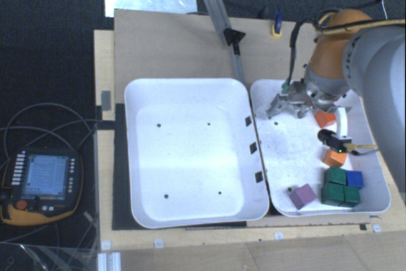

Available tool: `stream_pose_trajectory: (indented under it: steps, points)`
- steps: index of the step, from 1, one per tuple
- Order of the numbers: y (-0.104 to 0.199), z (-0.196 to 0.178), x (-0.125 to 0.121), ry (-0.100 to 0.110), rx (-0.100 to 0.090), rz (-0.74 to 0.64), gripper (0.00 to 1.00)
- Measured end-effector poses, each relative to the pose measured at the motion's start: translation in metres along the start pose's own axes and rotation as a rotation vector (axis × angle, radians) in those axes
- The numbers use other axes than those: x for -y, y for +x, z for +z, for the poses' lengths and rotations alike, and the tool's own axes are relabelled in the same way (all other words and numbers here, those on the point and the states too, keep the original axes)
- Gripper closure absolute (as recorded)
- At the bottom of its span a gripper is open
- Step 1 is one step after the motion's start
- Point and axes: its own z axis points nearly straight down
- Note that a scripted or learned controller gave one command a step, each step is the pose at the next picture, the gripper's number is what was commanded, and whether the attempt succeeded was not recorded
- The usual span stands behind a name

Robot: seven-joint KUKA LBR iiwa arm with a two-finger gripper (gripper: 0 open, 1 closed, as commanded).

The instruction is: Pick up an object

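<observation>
Your metal two-finger gripper (287, 106) hangs spread open, holding nothing, over the right white plastic bin (279, 165); go for the small purple foam-looking cube (303, 195) near its front edge, probably light and rigid, pinch its flat opposite sides

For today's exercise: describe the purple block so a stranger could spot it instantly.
Start at the right-hand white bin and go to its near edge. The purple block lies there, left of the green blocks; it is the only purple piece and stands apart.
</observation>
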Motion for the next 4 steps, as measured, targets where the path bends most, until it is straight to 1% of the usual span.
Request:
stream_pose_trajectory:
  steps: [1,2,3,4]
  points:
    - [0.000,-0.013,-0.002,-0.005,0.000,-0.002,1.00]
    - [-0.008,-0.063,0.000,-0.007,0.000,0.002,1.00]
    - [-0.013,-0.128,-0.003,-0.010,0.001,0.001,1.00]
    - [-0.012,-0.163,-0.005,-0.006,0.000,0.000,1.00]
